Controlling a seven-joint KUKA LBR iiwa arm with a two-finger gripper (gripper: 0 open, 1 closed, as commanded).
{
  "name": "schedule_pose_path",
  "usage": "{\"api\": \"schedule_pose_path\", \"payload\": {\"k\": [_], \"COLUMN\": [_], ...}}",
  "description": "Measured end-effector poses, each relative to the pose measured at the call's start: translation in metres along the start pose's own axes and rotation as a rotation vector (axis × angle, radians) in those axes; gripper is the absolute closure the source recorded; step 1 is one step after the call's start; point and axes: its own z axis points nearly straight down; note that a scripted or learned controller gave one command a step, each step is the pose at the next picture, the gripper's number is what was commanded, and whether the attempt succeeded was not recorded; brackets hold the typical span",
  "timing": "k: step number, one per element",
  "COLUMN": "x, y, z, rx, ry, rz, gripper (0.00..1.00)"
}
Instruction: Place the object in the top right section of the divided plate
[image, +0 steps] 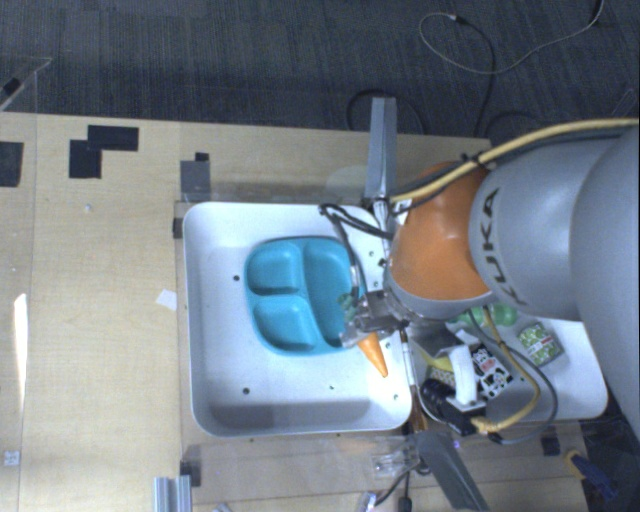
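Note:
A blue divided plate (290, 295) with three sections lies in the left white bin (215, 330). My gripper (362, 322) hangs over the plate's right edge, largely hidden under the orange-banded wrist. Directly at its lower side shows an orange carrot-shaped object (374, 354), pointing down and to the right over the bin floor, just off the plate's lower right corner. Whether the gripper grips the object or merely touches it is hidden. A small green bit (350, 298) shows at the plate's right rim beside the gripper.
The arm covers most of the right bin (590, 395). In it I see green items (497, 316), a patterned packet (537, 343) and a white and black item (482, 366). The left bin's floor lies bare to the left of and below the plate.

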Motion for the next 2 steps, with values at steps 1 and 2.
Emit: {"api": "schedule_pose_path", "payload": {"k": [1, 2], "x": [0.000, 0.074], "y": [0.057, 0.074], "z": [-0.001, -0.003], "rx": [-0.003, -0.003], "ry": [0.000, 0.000], "rz": [-0.151, -0.246], "gripper": [1.00, 1.00]}}
